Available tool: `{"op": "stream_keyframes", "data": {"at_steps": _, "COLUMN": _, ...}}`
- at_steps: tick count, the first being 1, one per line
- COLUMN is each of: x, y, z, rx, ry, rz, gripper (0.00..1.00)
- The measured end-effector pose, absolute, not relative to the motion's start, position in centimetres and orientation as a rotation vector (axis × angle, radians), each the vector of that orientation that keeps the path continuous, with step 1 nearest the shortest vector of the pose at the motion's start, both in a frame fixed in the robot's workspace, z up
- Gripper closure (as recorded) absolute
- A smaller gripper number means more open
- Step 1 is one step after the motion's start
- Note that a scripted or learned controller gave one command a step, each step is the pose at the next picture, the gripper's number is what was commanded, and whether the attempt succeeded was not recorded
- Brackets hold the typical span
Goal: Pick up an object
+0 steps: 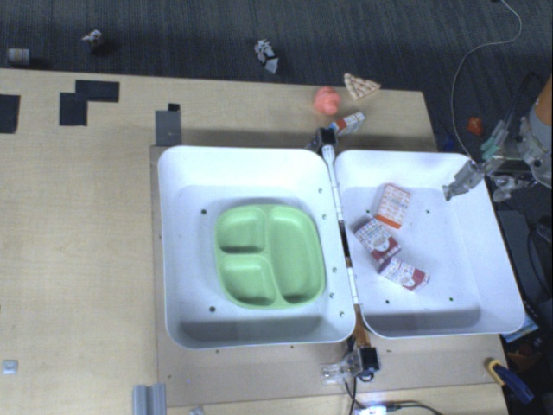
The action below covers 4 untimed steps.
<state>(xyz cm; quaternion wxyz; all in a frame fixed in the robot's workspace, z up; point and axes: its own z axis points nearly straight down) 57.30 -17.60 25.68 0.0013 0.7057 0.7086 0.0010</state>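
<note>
While dark carpet (216, 15) borders the wooden bench (78, 258), the gripper (460, 186) hangs empty, narrow

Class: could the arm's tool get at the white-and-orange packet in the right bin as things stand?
Probably yes: the packet lies flat and uncovered in the right bin, and the tool hangs nearby with nothing between them.

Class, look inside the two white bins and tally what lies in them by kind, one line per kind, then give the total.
Green divided plate, in the left bin: 1
Small red-and-white packets, in the right bin: 3
Total: 4
</note>
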Motion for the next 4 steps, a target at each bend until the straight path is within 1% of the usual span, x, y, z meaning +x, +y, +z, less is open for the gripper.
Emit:
{"op": "stream_keyframes", "data": {"at_steps": 1, "x": 54.7, "y": -15.1, "z": 9.8, "rx": 2.212, "ry": 2.216, "rz": 0.011, "gripper": 0.0}}
{"op": "stream_keyframes", "data": {"at_steps": 2, "x": 48.9, "y": -11.9, "z": 8.7, "rx": 2.214, "ry": 2.217, "rz": 0.008, "gripper": 0.0}}
{"op": "stream_keyframes", "data": {"at_steps": 3, "x": 49.2, "y": -11.8, "z": 9.8, "rx": 2.209, "ry": 2.215, "rz": 0.015, "gripper": 1.0}}
{"op": "stream_keyframes", "data": {"at_steps": 4, "x": 52.6, "y": -3.8, "z": 18.5, "rx": 2.214, "ry": 2.225, "rz": 0.006, "gripper": 1.0}}
